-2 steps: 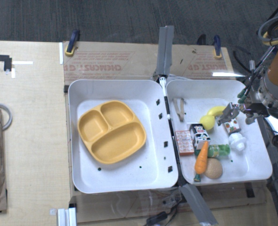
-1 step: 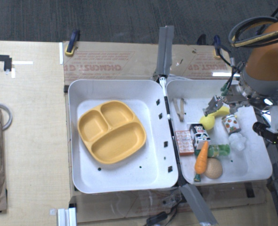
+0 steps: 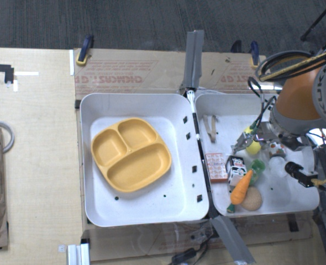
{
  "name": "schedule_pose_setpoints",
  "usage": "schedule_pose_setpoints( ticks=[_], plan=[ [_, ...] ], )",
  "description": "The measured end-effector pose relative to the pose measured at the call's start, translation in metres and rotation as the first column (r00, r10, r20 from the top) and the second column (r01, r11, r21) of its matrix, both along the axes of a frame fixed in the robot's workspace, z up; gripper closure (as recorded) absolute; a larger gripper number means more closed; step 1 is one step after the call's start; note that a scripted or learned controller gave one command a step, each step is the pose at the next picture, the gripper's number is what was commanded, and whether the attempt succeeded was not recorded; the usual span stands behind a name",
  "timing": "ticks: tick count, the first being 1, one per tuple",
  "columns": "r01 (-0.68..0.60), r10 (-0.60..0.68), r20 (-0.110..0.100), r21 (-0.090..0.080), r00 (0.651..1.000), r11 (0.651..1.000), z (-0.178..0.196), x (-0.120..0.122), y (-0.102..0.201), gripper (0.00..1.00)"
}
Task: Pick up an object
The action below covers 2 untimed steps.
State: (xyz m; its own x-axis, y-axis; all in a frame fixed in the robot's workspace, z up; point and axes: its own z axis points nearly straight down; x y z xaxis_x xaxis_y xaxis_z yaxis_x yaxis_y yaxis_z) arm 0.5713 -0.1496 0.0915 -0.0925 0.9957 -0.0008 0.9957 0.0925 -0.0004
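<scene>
You had the gripper [image 3: 250, 142] low over the ball [image 3: 254, 146] at right, jaw state untellable, where crowding could spoil the grasp.

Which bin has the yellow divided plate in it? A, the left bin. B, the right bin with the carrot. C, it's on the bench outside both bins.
A: the yellow divided plate lies alone on the floor of the left bin, while the carrot and the other small items sit in the right bin.
</scene>
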Motion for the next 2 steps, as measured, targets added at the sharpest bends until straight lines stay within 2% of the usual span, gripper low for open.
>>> schedule_pose_setpoints(
  ticks=[1,2],
  plan=[
    [0.004,-0.004,0.001,-0.001,1.000,1.000,0.009,0.000,-0.001,1.00],
    [-0.274,0.274,0.000,0.000,0.962,0.962,0.100,-0.001,0.097,1.00]
  ],
)
